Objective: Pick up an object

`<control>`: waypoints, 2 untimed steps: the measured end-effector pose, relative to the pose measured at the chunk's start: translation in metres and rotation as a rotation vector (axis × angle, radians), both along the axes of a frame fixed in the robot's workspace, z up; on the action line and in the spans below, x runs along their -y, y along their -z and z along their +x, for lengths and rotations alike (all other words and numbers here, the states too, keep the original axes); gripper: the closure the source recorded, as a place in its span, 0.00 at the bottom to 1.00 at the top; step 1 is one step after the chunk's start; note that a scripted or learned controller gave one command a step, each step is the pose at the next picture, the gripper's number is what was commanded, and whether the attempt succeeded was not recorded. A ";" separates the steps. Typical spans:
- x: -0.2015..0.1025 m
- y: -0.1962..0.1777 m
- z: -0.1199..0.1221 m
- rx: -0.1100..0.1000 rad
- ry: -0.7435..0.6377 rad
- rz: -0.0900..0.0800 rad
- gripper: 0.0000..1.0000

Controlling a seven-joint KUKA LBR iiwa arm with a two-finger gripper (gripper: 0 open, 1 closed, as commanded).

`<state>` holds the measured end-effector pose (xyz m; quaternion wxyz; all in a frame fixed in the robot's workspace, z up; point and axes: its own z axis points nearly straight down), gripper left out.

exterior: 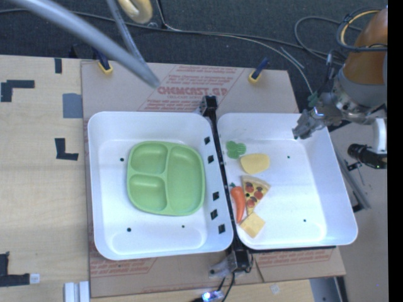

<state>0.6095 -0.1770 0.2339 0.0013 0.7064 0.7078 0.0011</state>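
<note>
Five toy foods lie in one bin, one green plate in the other.

The gripper is small and dark against the bin rim, so the set of its fingers cannot be read. Above and to the right of it, the arm is cut off by the picture's top and right edges (only the orange band and grey wrist show). Far to its left, the carrot lies partly tucked under the pizza slice, their overlap hard to make out
</note>
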 end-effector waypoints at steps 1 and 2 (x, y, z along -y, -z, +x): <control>-0.001 -0.061 0.009 0.002 -0.001 -0.001 1.00; -0.044 -0.044 0.020 -0.005 -0.003 0.000 1.00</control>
